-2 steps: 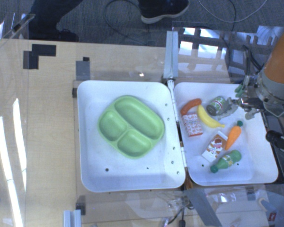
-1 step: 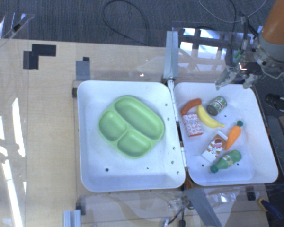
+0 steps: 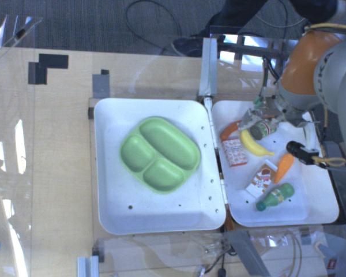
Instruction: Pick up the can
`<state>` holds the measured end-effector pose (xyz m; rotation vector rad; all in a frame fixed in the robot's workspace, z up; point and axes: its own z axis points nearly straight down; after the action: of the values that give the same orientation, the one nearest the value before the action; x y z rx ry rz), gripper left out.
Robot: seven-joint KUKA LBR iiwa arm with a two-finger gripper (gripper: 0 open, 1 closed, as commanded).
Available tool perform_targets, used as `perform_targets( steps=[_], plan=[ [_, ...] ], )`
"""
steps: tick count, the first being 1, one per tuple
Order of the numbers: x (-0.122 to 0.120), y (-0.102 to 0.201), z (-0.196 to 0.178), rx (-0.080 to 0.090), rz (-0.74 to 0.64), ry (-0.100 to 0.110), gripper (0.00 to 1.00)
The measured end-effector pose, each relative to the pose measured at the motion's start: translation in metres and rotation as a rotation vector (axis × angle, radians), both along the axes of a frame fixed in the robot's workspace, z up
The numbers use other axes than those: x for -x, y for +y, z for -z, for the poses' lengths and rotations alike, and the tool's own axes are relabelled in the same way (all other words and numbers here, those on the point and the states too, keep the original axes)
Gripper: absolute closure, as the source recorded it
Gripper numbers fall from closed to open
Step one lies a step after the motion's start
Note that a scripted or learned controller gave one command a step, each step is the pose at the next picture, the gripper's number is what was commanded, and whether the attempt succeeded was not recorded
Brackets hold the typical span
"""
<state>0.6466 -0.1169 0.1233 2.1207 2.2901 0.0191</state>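
Note:
The can (image 3: 266, 128), dark green with a red label, lies on its side near the back of the right bin (image 3: 318, 208), just behind a banana (image 3: 255, 143). My gripper (image 3: 260, 116) hangs low right over the can, at its back edge, and partly hides its top. The grey arm with its orange band (image 3: 303, 62) comes in from the upper right.
Around the can lie a red-and-white packet (image 3: 234, 152), an orange packet (image 3: 229, 130), a carrot (image 3: 284, 167), a small white-and-red box (image 3: 262, 179) and a green bottle (image 3: 275, 196). A green divided tray (image 3: 160, 153) sits in the left bin (image 3: 112, 212).

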Motion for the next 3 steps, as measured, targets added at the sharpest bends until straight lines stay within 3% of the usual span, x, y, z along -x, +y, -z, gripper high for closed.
perform_targets(
  steps=[1,2,3],
  plan=[
    [-0.007,-0.014,0.024,-0.005,-0.001,0.02,0.0],
    [0.065,-0.076,-0.03,-0.002,-0.033,0.016,0.0],
    [0.048,-0.085,0.02,-0.003,-0.01,0.015,0.0]
  ],
)
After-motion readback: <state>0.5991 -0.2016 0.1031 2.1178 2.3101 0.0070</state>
